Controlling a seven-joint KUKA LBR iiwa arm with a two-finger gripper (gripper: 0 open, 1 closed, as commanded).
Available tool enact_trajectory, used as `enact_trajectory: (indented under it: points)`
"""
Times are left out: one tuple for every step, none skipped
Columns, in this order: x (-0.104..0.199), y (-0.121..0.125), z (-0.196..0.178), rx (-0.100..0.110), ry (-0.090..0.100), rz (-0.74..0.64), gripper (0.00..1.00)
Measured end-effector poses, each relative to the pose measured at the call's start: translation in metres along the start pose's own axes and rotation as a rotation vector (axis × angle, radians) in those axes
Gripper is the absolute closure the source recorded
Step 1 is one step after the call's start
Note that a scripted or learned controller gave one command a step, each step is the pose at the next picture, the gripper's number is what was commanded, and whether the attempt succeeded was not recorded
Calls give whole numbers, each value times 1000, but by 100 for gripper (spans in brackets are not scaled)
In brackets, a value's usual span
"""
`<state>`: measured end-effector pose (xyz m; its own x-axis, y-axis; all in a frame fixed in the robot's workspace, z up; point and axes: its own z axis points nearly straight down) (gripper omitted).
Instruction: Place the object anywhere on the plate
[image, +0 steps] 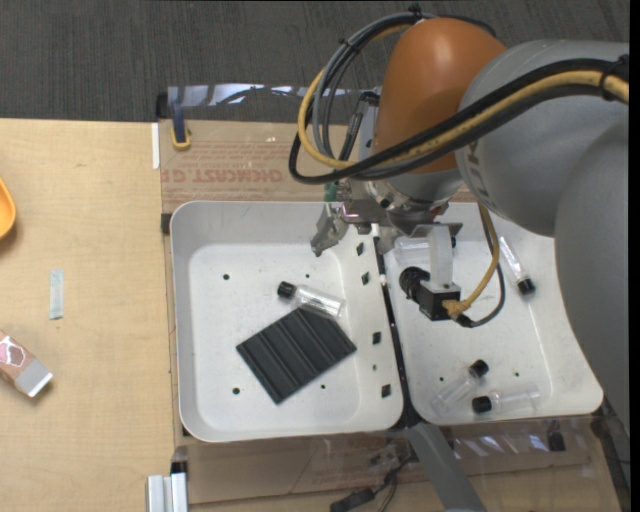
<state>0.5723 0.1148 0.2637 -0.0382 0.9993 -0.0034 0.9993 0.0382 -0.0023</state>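
A dark ribbed rectangular plate (296, 352) lies flat and turned at an angle in the left bin (200, 330). A small clear vial with a black cap (310, 297) lies on its side just behind the plate's far corner, on the bin floor. Whether it touches the plate I cannot tell. My gripper (340, 230) hangs over the back right corner of the left bin, up and to the right of the vial and apart from it. The grey arm with its orange band (430, 90) looms above and hides the bins' back edge there.
The right bin (560, 350) holds three more capped vials: one at the back right (518, 272) and two near the front (478, 371) (497, 402). A black cable plug (432, 292) dangles over it. On the wooden bench to the left lie a small packet (24, 366) and a strip (56, 295).
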Motion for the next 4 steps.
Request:
enact_trajectory:
  points:
    - [0, 0, 0, 0, 0, 0, 0]
    - [0, 0, 0, 0, 0, 0, 0]
    - [0, 0, 0, 0, 0, 0, 0]
    - [0, 0, 0, 0, 0, 0, 0]
